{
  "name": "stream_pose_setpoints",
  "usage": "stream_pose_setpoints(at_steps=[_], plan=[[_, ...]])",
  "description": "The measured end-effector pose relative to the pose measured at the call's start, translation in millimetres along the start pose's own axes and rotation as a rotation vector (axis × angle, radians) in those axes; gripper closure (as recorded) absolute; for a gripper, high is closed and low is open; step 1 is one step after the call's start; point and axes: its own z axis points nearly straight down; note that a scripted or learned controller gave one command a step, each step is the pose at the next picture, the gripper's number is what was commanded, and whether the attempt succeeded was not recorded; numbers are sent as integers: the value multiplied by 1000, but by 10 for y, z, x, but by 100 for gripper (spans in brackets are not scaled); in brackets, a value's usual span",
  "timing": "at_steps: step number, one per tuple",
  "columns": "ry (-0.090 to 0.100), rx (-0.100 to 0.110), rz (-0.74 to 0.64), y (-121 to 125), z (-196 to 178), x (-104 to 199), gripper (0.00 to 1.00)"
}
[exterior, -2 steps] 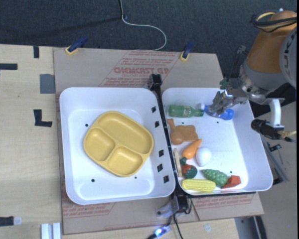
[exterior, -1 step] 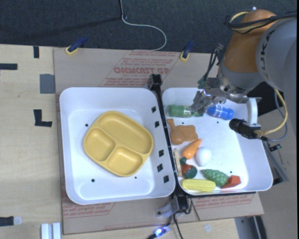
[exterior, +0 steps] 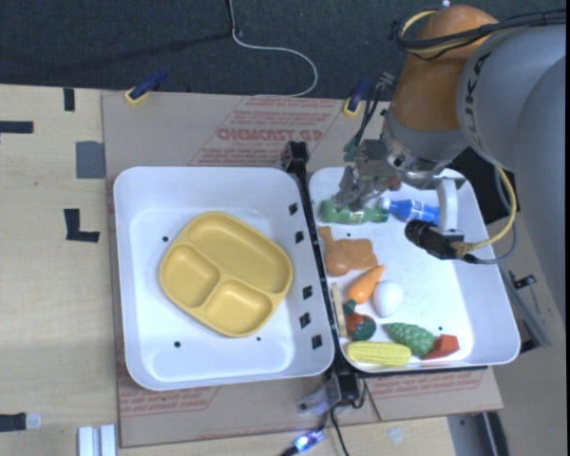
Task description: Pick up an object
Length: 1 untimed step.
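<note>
From my remote seat I see the grey arm with its orange band (exterior: 446, 46) reaching in from the right, its gripper (exterior: 359, 196) lowered into the far end of the right-hand shallow white bin (exterior: 484, 283). The fingers (exterior: 350, 190) point down at a flat green toy piece (exterior: 353, 216) lying near the bin's far left corner, and their tips look to be touching or just above it. I cannot tell how far apart the fingers stand, nor whether the green piece sits between them; the metal blurs together at this angle.

Just beside the green piece, to its right, lies a blue-and-white plastic bottle (exterior: 410, 208), partly under the wrist. Nearer to me in the same bin are a tan bread-shaped toy (exterior: 347, 254), an orange plastic carrot (exterior: 365, 283) touching a white egg (exterior: 388, 298), a small red-and-green piece (exterior: 360, 328), a bumpy dark green vegetable (exterior: 408, 335), a red piece (exterior: 445, 345) by its end, and a yellow corn cob (exterior: 378, 353) along the near wall.

The left-hand white bin (exterior: 142, 198) holds a yellow three-compartment plastic tray (exterior: 225, 273), lying flat and turned at an angle. Both bins rest on a cardboard sheet (exterior: 256, 131) on the table (exterior: 38, 255).
</note>
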Motion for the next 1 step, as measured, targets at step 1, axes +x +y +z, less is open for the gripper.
stream_pose_setpoints(at_steps=[1], plan=[[-1, 1, 1, 25, 46, 434, 100]])
